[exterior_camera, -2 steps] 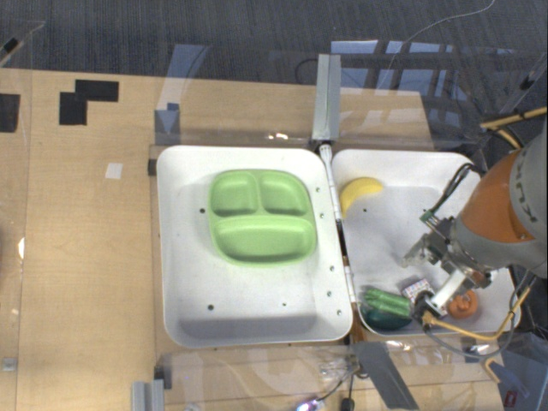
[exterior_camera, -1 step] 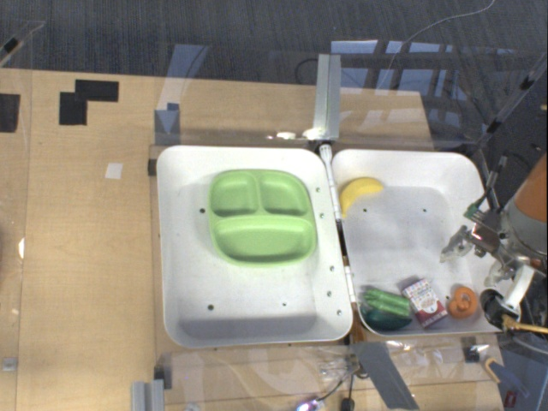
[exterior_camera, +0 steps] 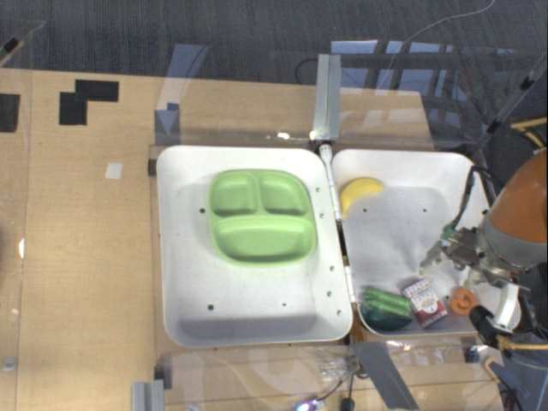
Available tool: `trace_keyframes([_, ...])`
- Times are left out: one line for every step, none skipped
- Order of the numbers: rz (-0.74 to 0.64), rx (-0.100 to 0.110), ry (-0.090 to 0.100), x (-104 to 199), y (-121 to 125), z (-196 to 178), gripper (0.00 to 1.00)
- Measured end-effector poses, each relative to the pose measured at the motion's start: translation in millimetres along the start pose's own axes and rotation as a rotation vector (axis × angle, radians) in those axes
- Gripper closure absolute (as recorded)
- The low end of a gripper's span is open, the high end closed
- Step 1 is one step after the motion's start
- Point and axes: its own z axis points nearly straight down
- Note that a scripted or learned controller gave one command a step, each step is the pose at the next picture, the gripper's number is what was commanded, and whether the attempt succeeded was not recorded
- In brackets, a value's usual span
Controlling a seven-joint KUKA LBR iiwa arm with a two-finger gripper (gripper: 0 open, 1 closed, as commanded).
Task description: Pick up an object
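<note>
i hover the gripper [exterior_camera: 445,255] over the right bin [exterior_camera: 402,229], near the small carton [exterior_camera: 424,302]; finger state i can't tell.

You look from one fixed camera, high over the bench [exterior_camera: 77,255], tilted down at a slant. The divider [exterior_camera: 336,221] between the two bins stands a little right of the picture's middle. Left of the divider you see the whole left bin [exterior_camera: 184,315]; right of it, the right bin [exterior_camera: 402,165] runs close to the frame edge, where the arm [exterior_camera: 522,208] enters. Beyond the divider's far end, dark floor [exterior_camera: 214,15] fills the top strip. The distance is medium.
</note>
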Motion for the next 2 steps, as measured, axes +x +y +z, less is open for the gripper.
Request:
trace_keyframes([-0.063,0.000,-0.001,13,53,-152,0.00])
trace_keyframes([0.018,0.005,-0.001,2,58,-46,0.00])
